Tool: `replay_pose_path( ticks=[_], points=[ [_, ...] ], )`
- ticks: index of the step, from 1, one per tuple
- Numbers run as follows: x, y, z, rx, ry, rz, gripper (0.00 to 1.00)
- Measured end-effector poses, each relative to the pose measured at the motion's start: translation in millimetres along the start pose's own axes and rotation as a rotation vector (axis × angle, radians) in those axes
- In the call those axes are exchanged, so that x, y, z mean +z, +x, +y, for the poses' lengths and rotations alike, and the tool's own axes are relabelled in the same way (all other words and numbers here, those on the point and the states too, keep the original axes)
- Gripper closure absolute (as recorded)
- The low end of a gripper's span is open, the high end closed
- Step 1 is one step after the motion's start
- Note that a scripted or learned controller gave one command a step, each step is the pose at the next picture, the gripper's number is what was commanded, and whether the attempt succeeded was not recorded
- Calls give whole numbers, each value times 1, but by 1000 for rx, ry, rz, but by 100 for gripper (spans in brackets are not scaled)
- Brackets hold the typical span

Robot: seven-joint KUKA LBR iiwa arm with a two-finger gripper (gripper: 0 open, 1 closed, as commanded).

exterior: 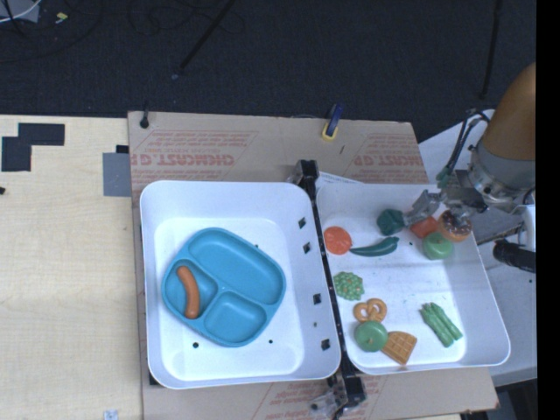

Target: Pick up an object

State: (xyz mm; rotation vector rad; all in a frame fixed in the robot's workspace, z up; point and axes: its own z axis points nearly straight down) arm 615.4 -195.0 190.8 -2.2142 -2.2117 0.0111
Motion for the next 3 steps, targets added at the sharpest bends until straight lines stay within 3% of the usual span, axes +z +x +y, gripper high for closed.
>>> replay_pose_path(
  ticks=[1, 2, 3],
  points=[
    [-7, 0, 3, -2, -13, -3, 0],
    [46, 5, -7, -3, -7, -1, 0],
    [53, 3, -3, -3, -23, -6, 0]
  ],
)
